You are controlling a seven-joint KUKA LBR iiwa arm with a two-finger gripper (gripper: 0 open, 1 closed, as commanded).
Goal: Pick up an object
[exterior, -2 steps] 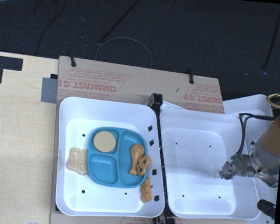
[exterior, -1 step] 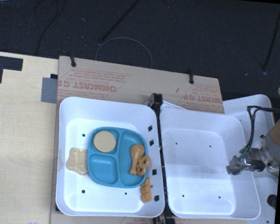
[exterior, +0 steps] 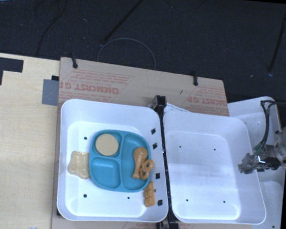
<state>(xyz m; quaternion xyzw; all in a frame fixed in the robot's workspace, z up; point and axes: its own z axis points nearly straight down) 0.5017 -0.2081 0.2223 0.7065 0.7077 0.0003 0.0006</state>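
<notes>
Orange-brown piece [exterior: 149,194] on left bin [exterior: 76,125] floor, touching blue tray [exterior: 110,176] near corner. Tray holds pretzel-like toy [exterior: 142,163], tan disc [exterior: 106,144]; pale slab [exterior: 79,164] beside. Claw [exterior: 249,164] at right bin [exterior: 208,126] right rim, well apart; state unclear.

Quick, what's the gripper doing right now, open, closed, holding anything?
Gripper: cannot be told; it sits at the right bin's right edge.
</notes>
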